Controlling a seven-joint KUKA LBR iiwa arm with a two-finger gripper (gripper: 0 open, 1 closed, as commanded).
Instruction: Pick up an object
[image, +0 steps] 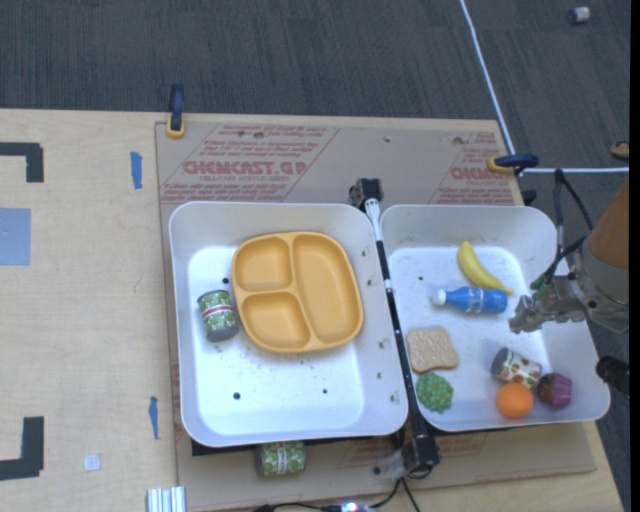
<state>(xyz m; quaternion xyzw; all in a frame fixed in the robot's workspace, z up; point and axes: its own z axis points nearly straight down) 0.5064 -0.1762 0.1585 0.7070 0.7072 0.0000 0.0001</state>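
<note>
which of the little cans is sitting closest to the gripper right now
The can in the right bin, beside the orange, just below the gripper. The other two lie far off in the left bin and on the bench.

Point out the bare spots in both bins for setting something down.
Left bin: bare floor below the yellow plate, right of the can. Right bin: bare strip left of the banana, above the blue bottle. Lower right corner is crowded.

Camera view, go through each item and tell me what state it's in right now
yellow divided plate: flat, nothing on it
can: on its side, beside the plate
banana: lying loose
blue bottle: on its side
toast slice: flat
orange: resting in the right bin
end effector: above the right bin
</note>
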